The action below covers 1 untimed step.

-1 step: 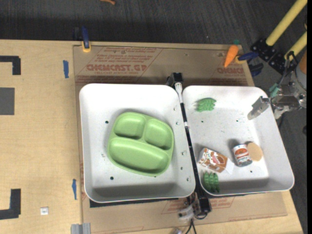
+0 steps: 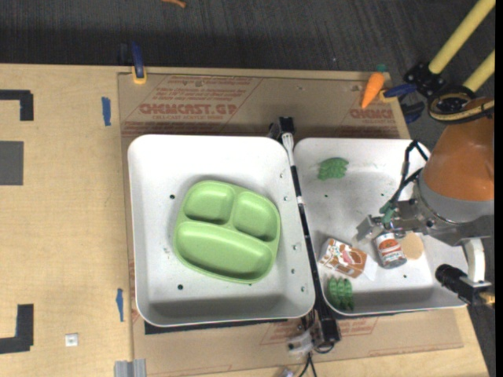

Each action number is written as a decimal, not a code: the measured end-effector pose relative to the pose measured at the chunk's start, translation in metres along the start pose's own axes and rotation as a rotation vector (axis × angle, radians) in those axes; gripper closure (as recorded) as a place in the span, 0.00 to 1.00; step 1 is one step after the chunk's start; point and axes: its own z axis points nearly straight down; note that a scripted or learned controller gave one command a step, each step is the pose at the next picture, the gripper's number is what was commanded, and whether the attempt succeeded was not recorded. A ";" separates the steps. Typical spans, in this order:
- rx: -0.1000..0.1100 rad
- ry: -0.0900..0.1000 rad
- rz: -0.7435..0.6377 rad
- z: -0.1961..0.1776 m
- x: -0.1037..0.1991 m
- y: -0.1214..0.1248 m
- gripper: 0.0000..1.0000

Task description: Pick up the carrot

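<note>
While the carrot (image 2: 373,89) lies outside the bins, the hand's (image 2: 389,230) closure is indiscernible.

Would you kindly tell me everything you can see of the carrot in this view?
The carrot is a small orange toy with a green top, plastic by its look. It lies outside both bins, on the brown board just beyond the right bin, its far right corner, tilted with the green end pointing away and the tip toward the bin. Nothing holds it; a blue clamp sits close beside it, and contact cannot be judged.
</note>
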 end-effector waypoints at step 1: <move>0.000 0.000 0.275 0.072 -0.027 0.029 0.00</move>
